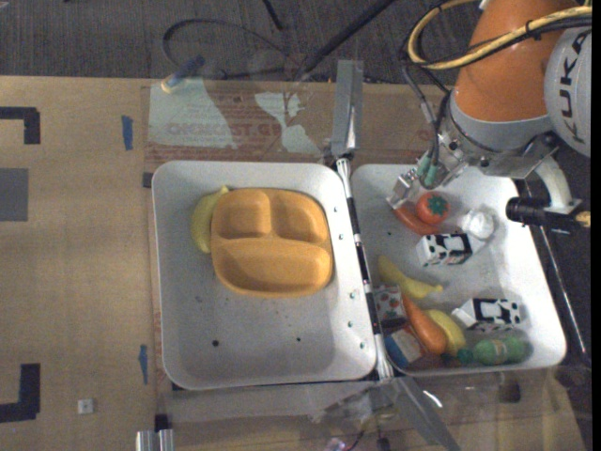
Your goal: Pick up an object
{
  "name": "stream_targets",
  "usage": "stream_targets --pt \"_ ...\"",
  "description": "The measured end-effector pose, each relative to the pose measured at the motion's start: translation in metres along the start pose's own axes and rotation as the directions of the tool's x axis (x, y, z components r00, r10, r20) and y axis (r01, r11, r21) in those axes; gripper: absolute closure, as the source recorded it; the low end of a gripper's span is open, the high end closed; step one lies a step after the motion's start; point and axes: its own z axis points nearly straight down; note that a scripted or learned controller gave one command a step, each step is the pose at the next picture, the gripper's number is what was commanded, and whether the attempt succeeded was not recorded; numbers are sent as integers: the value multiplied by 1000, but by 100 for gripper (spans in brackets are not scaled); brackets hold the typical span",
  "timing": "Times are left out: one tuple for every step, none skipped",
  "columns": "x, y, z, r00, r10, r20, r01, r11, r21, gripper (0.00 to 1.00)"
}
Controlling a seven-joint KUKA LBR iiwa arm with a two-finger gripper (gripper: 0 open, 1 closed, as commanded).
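Camera view: claw [413, 188] low in right white bin [545, 280], just beside small red-orange plastic tomato [432, 207]. Finger state: cannot tell. Nothing visibly lifted; grasp and lift remain, by my judgement.

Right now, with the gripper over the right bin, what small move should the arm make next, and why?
Probably a short, straight descent. The gripper hangs at the far left corner of the right white bin, just beside the small orange-red round toy with a green top, and nothing shows between its fingers yet. Lowering there would bring it around that toy.
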Motion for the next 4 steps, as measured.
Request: stream_targets --pt "44 -101 15 971 -240 -12 241 971 8 100" --pt "10 -46 12 902 -432 -7 432 902 2 100" --pt "-29 -56 -10 608 -794 -5 794 608 -2 100" --pt "-113 -18 -12 772 -635 -4 635 772 1 100"
